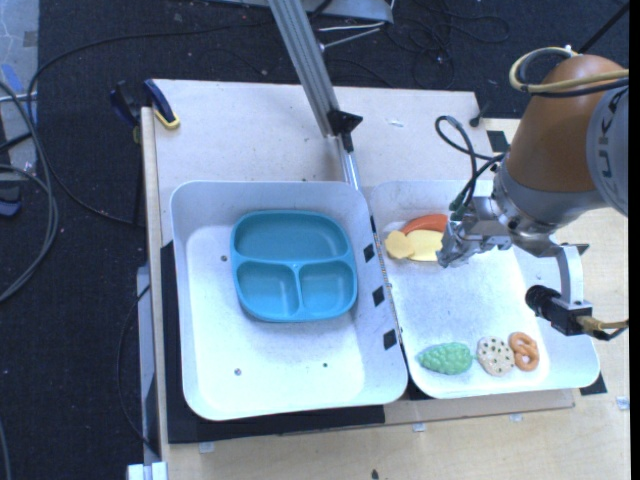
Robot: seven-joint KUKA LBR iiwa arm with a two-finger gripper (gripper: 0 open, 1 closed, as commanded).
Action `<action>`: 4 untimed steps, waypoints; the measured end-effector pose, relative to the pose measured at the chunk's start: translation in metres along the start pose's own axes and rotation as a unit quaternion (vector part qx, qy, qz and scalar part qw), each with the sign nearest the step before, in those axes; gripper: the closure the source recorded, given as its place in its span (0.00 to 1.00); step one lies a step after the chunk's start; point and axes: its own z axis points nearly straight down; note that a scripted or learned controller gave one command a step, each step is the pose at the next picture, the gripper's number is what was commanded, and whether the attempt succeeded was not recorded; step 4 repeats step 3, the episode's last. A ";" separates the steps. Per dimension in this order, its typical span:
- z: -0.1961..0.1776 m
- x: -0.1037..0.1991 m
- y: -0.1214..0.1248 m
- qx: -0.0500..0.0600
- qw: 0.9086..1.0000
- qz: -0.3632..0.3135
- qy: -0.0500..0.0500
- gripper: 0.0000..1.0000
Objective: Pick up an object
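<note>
Two white bins sit on a pale desk (pixel 250 128). Inside the right bin (pixel 470 308), the tool (pixel 452 251) hangs just right of a flat yellow toy (pixel 410 247); its grip cannot be told.

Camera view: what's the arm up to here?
The KUKA arm has its gripper down in the right bin, right beside a yellow toy food piece and an orange one. No grasp is visible. A green piece, cookie and pretzel sit along the near edge. The left bin holds a blue divided tray.
</note>
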 end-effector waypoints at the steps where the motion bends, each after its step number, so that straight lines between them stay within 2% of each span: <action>1: 0.012 0.051 0.012 0.001 1.000 0.001 0.000 1.00; 3: -0.004 0.156 0.021 0.000 1.000 0.000 0.000 1.00; 4: -0.004 0.156 0.021 0.000 1.000 0.000 0.000 1.00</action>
